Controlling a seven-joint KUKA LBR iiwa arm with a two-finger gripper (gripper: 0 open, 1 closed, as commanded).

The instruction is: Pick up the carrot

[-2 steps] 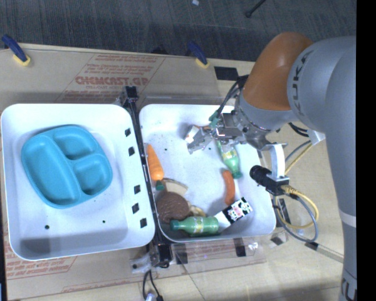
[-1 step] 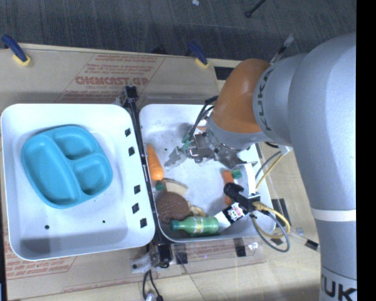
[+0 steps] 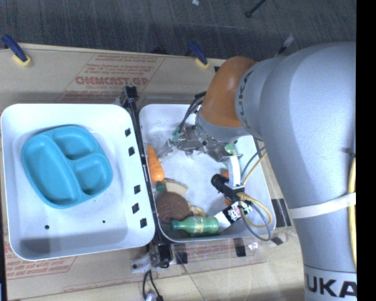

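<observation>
The orange carrot (image 3: 154, 165) lies in the right bin (image 3: 155, 118), close to its left wall, pointing along that wall. My gripper (image 3: 174, 142) hangs over the middle of that bin, just right of and slightly beyond the carrot's far end. Its fingers look open and nothing is between them. The carrot is not touched.
A tan slice (image 3: 174, 185), a brown round lump (image 3: 171, 206) and a green bottle (image 3: 197, 226) lie near the right bin's front, just below the carrot. The left bin (image 3: 12, 231) holds a blue divided plate (image 3: 66, 165). The arm covers the right bin's right side.
</observation>
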